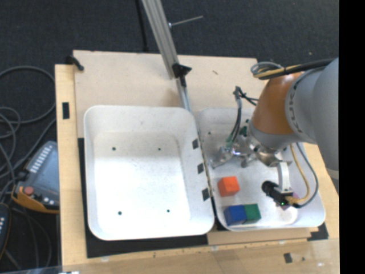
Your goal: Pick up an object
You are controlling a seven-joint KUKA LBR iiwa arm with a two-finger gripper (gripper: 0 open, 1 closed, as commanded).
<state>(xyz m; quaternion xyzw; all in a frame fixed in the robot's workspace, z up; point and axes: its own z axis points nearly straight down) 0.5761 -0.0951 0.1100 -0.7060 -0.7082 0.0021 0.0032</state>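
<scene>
An orange block (228, 185) is lying in the right bin (311, 217), near that bin's left wall and roughly midway along it, nothing touching it. Toward the bin's front edge a blue block (234, 215) and a green block (252, 212) are sitting side by side, touching or all but touching, the blue one nearer the left wall. Any of the three could serve as the object to pick up.

The gripper (236, 156) is hanging over the back half of the right bin, just behind the orange block and apart from it; whether the jaws are parted or closed I cannot tell, as the metal parts there are blurring together. Nothing is showing between them. The arm (285, 110), grey with its orange band, is reaching in from the right with cables looping beside it.

By my reading the approach step is in hand: no block is lifted yet. The next move seems to call for shifting toward the bin's front edge to centre over the orange block, which is standing free, then descending with the jaws straddling it. The blue and green pair would be harder, being packed together near the bin's wall.

The left bin (94, 153) is sitting alongside, its floor plain white with a few dark specks. Both bins are resting on a pale wooden bench (125, 79). An aluminium rail (159, 27) is slanting up from the bench's back edge. Beyond the bench's left edge, on dark carpet, a teach pendant (37, 178) and loose cables (17, 101) are lying.
</scene>
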